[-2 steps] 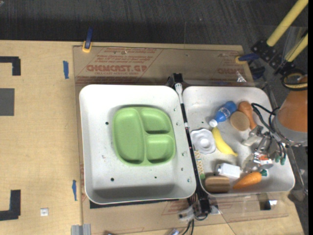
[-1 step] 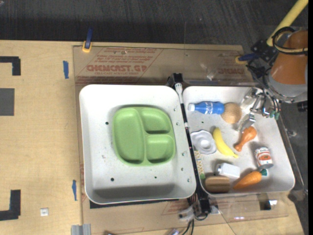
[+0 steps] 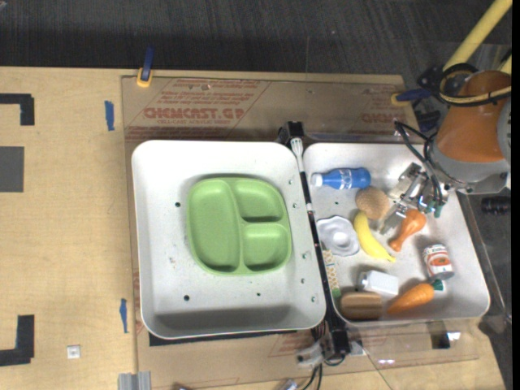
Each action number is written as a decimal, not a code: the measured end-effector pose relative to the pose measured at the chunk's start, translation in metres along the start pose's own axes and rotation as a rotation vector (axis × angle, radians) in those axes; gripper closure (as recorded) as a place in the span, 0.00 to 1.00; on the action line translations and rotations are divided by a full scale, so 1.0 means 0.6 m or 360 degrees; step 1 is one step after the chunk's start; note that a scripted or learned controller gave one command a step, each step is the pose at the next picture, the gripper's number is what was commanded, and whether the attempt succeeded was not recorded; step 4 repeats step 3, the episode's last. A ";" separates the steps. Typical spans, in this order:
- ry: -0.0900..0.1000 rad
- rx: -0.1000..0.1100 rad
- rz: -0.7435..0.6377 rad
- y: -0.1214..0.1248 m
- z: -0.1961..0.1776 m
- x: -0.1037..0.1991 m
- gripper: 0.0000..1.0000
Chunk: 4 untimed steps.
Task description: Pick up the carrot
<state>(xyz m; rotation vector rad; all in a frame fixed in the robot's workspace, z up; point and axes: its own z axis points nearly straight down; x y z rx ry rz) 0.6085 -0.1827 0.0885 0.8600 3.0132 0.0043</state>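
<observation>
Orange carrot (image 3: 412, 296) lies at near edge of right white bin (image 3: 471, 250), beside brown bread roll (image 3: 361, 304). Second orange carrot (image 3: 409, 227) sits mid-bin, top end under metal two-finger gripper (image 3: 404, 207); finger spread and grip impossible to judge. Grey arm (image 3: 471, 128) cut off at right.

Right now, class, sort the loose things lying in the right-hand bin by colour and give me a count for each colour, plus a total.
Orange: 2, carrot by the tool, carrot
Yellow: 1, banana
Blue: 1, bottle
Brown: 2, round piece, bread roll
White: 3, cup, small box, can
Total: 9
</observation>
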 end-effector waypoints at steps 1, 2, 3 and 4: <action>0.0002 0.0004 0.0646 -0.040 0.000 0.021 0.00; 0.0000 0.0004 0.1231 -0.075 -0.001 0.059 0.00; -0.0004 0.0003 0.1261 -0.033 -0.002 0.148 0.00; -0.0004 0.0003 0.1261 -0.033 -0.002 0.148 0.00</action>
